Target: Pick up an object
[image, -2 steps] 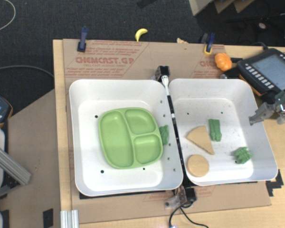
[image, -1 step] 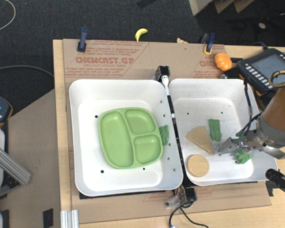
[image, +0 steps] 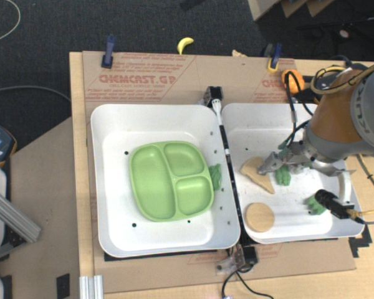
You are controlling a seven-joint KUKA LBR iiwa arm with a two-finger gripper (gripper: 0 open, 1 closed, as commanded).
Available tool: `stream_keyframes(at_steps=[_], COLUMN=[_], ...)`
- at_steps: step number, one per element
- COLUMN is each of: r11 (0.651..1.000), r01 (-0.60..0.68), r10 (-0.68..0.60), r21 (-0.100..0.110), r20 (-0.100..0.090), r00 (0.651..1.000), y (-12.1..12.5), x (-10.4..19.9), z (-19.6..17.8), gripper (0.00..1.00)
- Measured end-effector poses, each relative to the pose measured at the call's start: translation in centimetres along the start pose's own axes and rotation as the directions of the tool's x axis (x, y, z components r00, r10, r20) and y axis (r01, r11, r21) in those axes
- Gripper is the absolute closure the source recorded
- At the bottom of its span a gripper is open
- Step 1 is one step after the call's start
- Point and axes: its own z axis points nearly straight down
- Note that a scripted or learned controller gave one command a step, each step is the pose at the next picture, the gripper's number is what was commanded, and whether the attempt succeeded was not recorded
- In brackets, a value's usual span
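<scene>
As I read the overhead feed from my remote desk, I log every position against one marker: the tan flat wedge-shaped piece [image: 255, 173], which lies on the floor of the right-hand shallow white bin [image: 249, 120].

1. Two-finger gripper [image: 275, 162] on the grey arm with the orange band [image: 336, 126]. It is low over the bin floor, just beside the wedge on its right side in the view. I cannot tell whether it touches the wedge, nor whether it is spread, closed or gripping anything.

2. Small crumpled green lump [image: 282, 177]. It lies on the bin floor just to the right of the wedge, directly under the gripper as I see it.

3. Second small green lump [image: 314, 205]. It is well to the right of the wedge and nearer the camera.

4. Tan round flat disc [image: 260, 217]. It lies near the wedge but apart from it, on the camera side, close to the bin's front wall.

5. Left-hand shallow white bin [image: 112, 167]. It sits to the left of the wedge, across the shared walls. It holds a light green plastic plate with three compartments [image: 171, 180], lying flat. A green scrap [image: 215, 176] lies between that plate's rim and the wall nearest the wedge.

6. Brown board with red print [image: 143, 73]. It lies under both bins and extends beyond the wedge on the far side. Two blue clamps [image: 108, 52] [image: 274, 56] sit on its far edge. A small yellow curved thing [image: 185, 44] lies past that edge on the dark floor.
</scene>
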Motion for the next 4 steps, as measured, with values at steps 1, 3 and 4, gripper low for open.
stream_keyframes(at_steps=[1, 3, 4], r11=[1.0, 1.0, 1.0], r01=[0.004, -0.008, 0.0], r10=[-0.004, 0.008, 0.0], r21=[-0.002, 0.006, -0.003], r20=[-0.006, -0.001, -0.003], r00=[1.0, 1.0, 1.0], y=[-4.1, -7.3, -7.1], x=[10.1, 8.4, 12.6], z=[-10.5, -11.0, -18.7], gripper=[0.0, 1.0, 1.0])
